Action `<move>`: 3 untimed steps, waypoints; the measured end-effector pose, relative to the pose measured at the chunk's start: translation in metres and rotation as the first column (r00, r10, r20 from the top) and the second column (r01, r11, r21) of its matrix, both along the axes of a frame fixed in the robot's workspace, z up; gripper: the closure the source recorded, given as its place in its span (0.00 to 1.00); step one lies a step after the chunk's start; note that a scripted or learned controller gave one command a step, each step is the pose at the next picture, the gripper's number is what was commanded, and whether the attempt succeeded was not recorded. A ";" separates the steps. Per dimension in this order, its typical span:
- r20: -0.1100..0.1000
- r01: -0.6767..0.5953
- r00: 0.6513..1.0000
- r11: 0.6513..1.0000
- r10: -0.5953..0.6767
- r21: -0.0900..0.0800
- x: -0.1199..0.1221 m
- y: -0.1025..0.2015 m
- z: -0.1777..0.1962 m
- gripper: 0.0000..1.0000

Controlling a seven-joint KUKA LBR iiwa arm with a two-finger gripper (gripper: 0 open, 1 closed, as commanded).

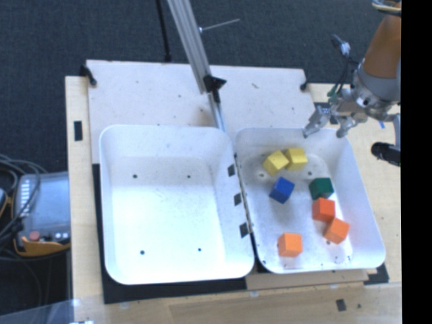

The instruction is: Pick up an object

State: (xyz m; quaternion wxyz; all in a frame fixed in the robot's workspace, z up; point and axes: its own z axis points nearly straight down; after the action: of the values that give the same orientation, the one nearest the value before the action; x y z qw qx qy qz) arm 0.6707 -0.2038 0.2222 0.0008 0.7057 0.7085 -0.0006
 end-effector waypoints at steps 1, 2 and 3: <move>-0.001 -0.003 1.000 1.000 0.003 0.000 0.000 0.000 0.000 0.00; -0.004 0.004 1.000 1.000 -0.004 0.001 -0.009 -0.004 -0.047 0.00; 0.002 0.000 1.000 1.000 0.000 0.001 -0.002 -0.005 -0.105 0.00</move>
State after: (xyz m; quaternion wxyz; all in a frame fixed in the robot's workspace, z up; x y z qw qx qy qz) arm 0.6686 -0.2090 0.1174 0.0008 0.7056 0.7086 0.0005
